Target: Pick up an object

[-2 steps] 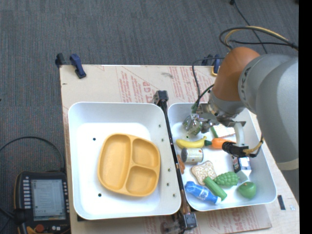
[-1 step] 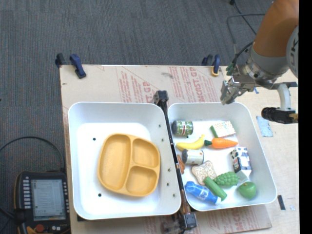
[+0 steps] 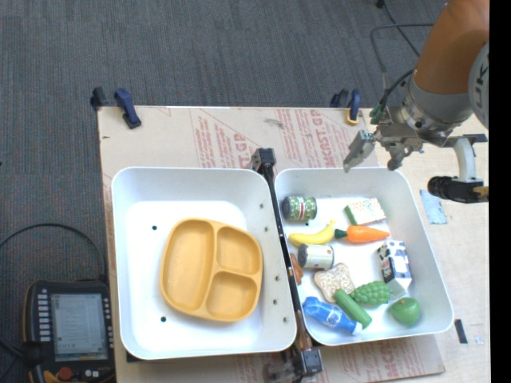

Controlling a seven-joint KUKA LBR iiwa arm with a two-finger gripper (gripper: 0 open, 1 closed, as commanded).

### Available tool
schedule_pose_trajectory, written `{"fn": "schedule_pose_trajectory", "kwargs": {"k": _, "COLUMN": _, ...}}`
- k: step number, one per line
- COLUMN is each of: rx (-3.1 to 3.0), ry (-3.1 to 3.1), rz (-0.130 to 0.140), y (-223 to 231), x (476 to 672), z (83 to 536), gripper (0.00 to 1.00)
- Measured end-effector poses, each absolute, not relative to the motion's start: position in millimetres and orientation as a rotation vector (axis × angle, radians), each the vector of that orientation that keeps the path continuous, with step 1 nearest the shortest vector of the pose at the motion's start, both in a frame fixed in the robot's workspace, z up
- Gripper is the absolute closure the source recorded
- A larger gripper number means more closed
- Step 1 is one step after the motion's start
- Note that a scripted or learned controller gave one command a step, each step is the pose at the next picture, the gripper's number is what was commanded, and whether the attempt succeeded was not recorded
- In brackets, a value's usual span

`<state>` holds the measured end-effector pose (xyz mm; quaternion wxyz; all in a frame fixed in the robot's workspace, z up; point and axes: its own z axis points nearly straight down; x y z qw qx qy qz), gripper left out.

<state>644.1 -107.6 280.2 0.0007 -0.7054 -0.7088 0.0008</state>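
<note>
Looking down through the camera view, you are seeing the gripper (image 3: 374,155) hanging above the far rim of the right bin (image 3: 427,238), near that bin's upper edge. Its two fingers (image 3: 352,157) are standing spread apart with nothing between them, so it is carrying no load. The grey arm with its orange band (image 3: 451,42) is reaching in from the upper right.

Below the gripper, the right bin is holding the objects you could pick. A green-labelled can (image 3: 299,208) is lying near the far left corner, with a yellow banana (image 3: 313,234) just in front of it and an orange carrot (image 3: 366,234) beside the banana. A small green-and-white box (image 3: 365,211) is sitting near the carrot. A second can (image 3: 316,256), a cracker (image 3: 333,279), a milk carton (image 3: 394,263), green grapes (image 3: 372,293), a green apple (image 3: 406,310) and a blue bottle (image 3: 329,314) are crowding the near half.

The left bin (image 3: 132,254) is holding a yellow divided plate (image 3: 211,268), lying flat near its middle.
</note>
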Motion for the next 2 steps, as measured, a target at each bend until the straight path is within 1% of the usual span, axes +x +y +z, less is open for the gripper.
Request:
{"fn": "schedule_pose_trajectory", "kwargs": {"k": 1, "rx": -2.216, "ry": -2.217, "rz": 0.006, "y": -121, "x": 642.9, "z": 113, "gripper": 0.00}}
{"fn": "schedule_pose_trajectory", "kwargs": {"k": 2, "rx": -2.218, "ry": -2.216, "rz": 0.005, "y": -103, "x": 603.2, "z": 85, "gripper": 0.00}}
